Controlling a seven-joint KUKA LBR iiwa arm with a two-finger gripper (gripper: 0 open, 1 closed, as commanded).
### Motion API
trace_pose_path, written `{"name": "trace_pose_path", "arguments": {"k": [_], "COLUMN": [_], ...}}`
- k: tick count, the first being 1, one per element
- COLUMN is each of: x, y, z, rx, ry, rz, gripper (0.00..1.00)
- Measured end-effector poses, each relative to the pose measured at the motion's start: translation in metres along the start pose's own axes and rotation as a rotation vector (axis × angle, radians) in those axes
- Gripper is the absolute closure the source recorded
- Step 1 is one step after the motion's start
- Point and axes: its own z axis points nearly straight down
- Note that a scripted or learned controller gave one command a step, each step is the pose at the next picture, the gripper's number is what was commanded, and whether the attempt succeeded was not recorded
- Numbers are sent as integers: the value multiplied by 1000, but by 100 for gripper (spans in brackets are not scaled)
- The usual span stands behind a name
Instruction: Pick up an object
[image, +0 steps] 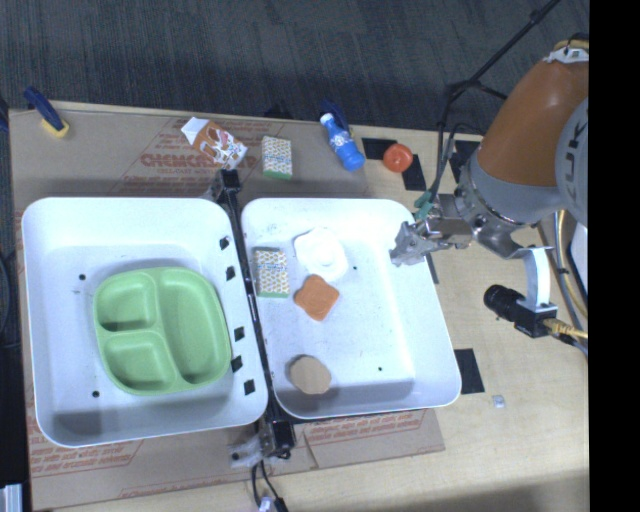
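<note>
The right bin (400, 330) holds an orange square sponge-like piece (316, 297), a white lumpy object (321, 252), a small patterned packet (270, 272) against the left wall, and a tan round disc (310, 375) near the front. My gripper (408, 246) hangs over the bin's right rim, well right of these objects, with nothing seen between its fingers. The left bin (60, 240) holds a green divided plate (160, 328).
Behind the bins on the cardboard lie a snack wrapper (213, 143), a second patterned packet (277, 157), a blue bottle (343, 143) and an orange cap (398, 157). A blue-and-yellow clip (46, 112) sits at the far left corner.
</note>
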Motion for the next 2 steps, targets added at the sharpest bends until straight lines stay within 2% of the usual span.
{"name": "trace_pose_path", "arguments": {"k": [1,2], "x": [-60,-60], "y": [53,54], "z": [115,113], "rx": [9,6], "ry": [3,2], "rz": [2,1], "gripper": [100,0]}}
